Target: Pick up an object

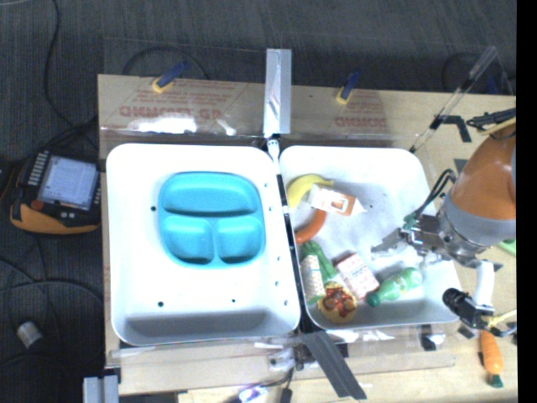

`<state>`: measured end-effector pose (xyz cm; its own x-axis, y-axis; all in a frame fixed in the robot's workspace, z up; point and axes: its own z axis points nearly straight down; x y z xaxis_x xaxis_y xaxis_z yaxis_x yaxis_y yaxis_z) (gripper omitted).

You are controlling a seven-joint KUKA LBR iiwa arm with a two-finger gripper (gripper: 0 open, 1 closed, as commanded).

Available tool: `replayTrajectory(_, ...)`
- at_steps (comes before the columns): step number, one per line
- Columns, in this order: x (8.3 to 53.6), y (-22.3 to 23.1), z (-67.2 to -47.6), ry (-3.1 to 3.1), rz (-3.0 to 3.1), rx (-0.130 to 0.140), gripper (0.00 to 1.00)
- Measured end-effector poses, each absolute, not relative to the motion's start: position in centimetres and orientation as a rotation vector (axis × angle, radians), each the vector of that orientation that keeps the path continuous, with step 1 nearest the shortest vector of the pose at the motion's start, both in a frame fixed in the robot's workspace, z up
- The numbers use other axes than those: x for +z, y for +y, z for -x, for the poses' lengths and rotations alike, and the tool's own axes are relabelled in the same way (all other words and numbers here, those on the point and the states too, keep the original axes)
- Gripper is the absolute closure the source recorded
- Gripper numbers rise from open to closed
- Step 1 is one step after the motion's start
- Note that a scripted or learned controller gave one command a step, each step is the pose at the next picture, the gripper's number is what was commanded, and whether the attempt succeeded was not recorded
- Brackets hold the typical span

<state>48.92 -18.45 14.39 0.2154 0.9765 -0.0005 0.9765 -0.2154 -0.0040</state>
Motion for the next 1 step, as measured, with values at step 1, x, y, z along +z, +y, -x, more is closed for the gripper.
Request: replayTrajectory(1, 19.17, -13.88, -48.44, -1.989, 2.426, 0.004, 0.00)
